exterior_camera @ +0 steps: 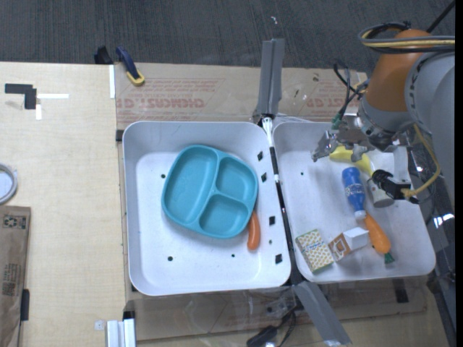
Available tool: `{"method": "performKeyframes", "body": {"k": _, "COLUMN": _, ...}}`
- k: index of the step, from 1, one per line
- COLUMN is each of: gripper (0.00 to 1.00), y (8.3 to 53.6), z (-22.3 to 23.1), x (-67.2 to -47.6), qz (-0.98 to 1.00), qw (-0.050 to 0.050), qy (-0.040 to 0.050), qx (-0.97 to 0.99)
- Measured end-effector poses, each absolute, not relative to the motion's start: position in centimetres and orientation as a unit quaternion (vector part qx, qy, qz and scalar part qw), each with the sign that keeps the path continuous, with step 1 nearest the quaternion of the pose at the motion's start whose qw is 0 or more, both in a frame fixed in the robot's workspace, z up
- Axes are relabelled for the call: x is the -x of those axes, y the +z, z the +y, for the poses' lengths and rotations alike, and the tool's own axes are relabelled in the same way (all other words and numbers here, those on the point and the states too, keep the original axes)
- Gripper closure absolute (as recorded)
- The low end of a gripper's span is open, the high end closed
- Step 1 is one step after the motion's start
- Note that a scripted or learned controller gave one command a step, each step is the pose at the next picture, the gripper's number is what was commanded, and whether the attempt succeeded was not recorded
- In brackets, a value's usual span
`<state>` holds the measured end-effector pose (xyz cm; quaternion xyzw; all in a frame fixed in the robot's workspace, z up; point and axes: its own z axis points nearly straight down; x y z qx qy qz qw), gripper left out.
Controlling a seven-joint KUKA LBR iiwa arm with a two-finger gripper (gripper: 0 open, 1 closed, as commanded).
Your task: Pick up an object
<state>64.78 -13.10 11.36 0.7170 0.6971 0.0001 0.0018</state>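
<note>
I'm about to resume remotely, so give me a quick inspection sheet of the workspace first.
Surface: wooden bench bearing left bin and right bin, side by side.
Job's things: left bin holds a blue divided plate and an orange sausage-like piece beside it. Right bin holds a yellow toy, blue bottle, carrot, two small boxes.
Clutter: tape roll and brown packet at the bench's left.
Grippers: pincer over the right bin's far end, near the yellow toy; nothing seen held.
Cables: black and yellow leads on the arm.
Surroundings: dark floor.
</note>
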Motion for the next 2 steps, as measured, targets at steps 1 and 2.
{"method": "performKeyframes", "body": {"k": 1, "gripper": 1.00, "y": 12.30, "z": -13.24, "x": -64.79, "qz": 0.697, "qw": 0.003, "qy": 0.0001, "qx": -0.717}}
{"method": "performKeyframes", "body": {"k": 2, "gripper": 0.00, "y": 12.29, "z": -13.23, "x": -64.79, "qz": 0.697, "qw": 0.002, "qy": 0.0000, "qx": -0.717}}
